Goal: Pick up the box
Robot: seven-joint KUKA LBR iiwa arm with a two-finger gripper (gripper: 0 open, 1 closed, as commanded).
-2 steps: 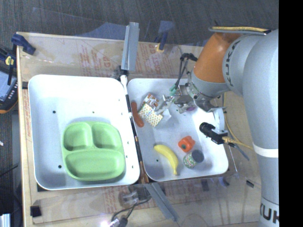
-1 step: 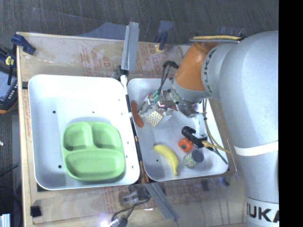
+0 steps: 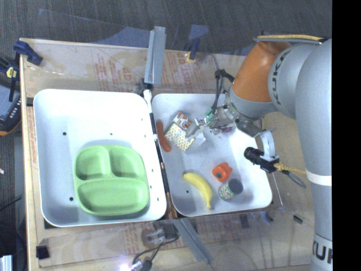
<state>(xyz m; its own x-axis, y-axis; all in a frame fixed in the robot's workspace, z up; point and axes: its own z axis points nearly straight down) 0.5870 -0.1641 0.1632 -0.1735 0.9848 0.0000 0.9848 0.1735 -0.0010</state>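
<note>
The box (image 3: 179,134), small with a colourful printed pattern, lies tilted in the upper left part of the right bin (image 3: 248,202). My gripper (image 3: 198,126) reaches in from the right and sits low, right against the box's right edge. The grey arm with its orange band (image 3: 256,75) rises behind it and covers the bin's upper right corner. The box rests on the bin floor.
A brown sausage (image 3: 163,137) lies just left of the box by the bin wall. A banana (image 3: 199,188), a red-orange object (image 3: 222,171) and a small can (image 3: 228,191) sit near the front. A green divided plate (image 3: 111,180) lies in the left bin (image 3: 51,112).
</note>
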